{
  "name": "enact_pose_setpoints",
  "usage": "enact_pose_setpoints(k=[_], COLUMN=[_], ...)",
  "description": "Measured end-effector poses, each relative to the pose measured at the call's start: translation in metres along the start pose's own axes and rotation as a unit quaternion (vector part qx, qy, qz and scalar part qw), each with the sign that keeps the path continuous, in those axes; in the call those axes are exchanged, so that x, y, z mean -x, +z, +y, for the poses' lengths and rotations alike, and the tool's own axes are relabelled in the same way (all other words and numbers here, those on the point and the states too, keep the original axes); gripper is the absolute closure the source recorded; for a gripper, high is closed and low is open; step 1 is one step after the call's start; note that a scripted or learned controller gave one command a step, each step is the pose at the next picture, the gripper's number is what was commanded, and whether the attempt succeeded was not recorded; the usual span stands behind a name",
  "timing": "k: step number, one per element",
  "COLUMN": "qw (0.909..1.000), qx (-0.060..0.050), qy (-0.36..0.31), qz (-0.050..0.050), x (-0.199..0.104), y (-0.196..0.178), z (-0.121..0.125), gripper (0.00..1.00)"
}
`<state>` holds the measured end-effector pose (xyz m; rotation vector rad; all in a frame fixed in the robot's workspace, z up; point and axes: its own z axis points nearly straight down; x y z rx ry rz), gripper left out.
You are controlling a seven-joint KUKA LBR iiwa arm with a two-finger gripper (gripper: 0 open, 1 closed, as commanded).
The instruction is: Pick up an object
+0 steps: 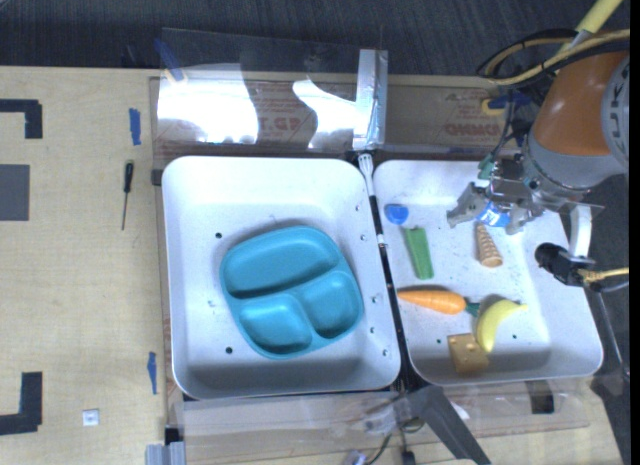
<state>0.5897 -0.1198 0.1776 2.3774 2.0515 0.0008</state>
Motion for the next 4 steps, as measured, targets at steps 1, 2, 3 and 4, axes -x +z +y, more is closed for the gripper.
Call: enact_pose_setpoints(k=[1,2,3,4], qw=[1.0000,1.0000,0.9987,0.9984], qx=[0.003,0.004,0.006,-0.002], qy=[0.001,0.000,-0.050,-0.057], qz=[0.000,0.000,0.000,0.001], x=[0.037,0.037,0.014,-0.088], y=[0.090,0.079,-0.072,-0.036], z=[0.038,0.039,-0.019,0.064], gripper=[0.00,1.00,1.00,1.00])
